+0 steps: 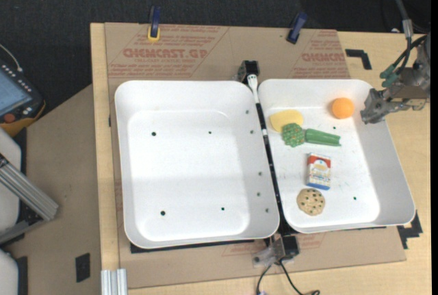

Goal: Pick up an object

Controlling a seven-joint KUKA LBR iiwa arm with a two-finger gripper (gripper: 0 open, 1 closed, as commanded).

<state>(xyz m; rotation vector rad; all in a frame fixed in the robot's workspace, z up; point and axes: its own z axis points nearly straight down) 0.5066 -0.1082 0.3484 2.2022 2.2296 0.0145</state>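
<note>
Right now the gripper (375, 109) is hanging at the far right rim of the right bin (393, 170), just beside the orange ball (342, 107), and nothing is sitting between its fingers. Whether those fingers are spread or closed I cannot tell, since they are showing as one small dark blur against the rim.

All the candidates are lying in the right bin. The orange ball is resting near the top right corner, closest to the gripper. A pale yellow piece (285, 120) is lying near the bin's inner wall, touching the head of a green toy broccoli (308, 135) whose stalk is pointing right. Below them a small red and white carton (318, 171) is lying flat, and a chocolate-chip cookie (311, 201) is sitting just beneath it, near the front wall. The left bin (130, 150) is showing bare white floor.

I am judging this as the approach step: the arm is reaching in from the edge, and no object is being gripped yet. The next move is calling for the gripper to travel inward over a chosen item, most likely the ball, centre on it, and descend squarely, as a round ball is apt to roll away from an off-centre pinch.
</note>
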